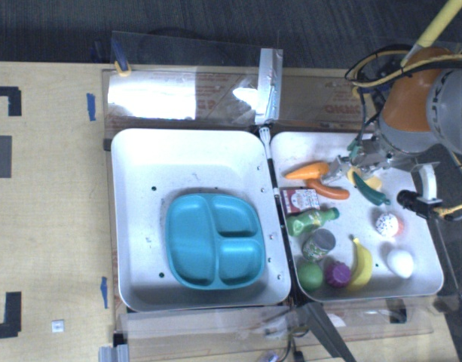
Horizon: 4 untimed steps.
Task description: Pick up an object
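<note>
My gripper (342, 167) hangs low over the back of the right bin (426, 236), just right of an orange carrot (306, 171) and above an orange-red sausage (330, 191). Whether it touches either is not clear. A teal-handled tool (371, 191) and a small yellow piece (366, 179) lie just right of the gripper. Further forward lie a dark red packet (301, 200), a green bottle (312, 219), a grey can (319, 242), a green lime (311, 275), a purple fruit (338, 274), a banana (360, 262), a speckled white ball (387, 224) and a white egg (400, 262).
The left bin (140, 172) holds a teal divided tray (214, 240) near its front. A clear plastic panel (185, 89) stands behind the left bin. The arm's orange band (408, 104) rises at the back right.
</note>
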Each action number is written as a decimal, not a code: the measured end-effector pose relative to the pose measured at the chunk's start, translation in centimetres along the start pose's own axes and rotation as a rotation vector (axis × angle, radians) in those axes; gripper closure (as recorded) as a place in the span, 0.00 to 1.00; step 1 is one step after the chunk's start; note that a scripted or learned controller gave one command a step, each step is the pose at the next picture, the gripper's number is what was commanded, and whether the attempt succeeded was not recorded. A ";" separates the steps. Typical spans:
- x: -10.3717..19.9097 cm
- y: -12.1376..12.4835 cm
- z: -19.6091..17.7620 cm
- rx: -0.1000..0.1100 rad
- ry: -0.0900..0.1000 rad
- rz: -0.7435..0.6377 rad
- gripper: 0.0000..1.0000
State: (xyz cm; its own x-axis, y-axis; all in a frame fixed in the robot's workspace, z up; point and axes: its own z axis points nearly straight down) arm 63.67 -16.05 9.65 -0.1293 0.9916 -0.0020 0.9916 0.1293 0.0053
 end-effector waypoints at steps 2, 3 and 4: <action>-5.4 -2.1 -0.4 -0.008 0.001 -0.142 1.00; 3.4 -7.0 0.7 0.002 0.004 -0.119 1.00; 6.5 -0.9 -9.9 0.000 0.001 0.118 1.00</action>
State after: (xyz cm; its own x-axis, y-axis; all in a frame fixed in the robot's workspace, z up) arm 61.88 -9.68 19.55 -0.0112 0.9999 0.0000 0.9999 0.0112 0.0057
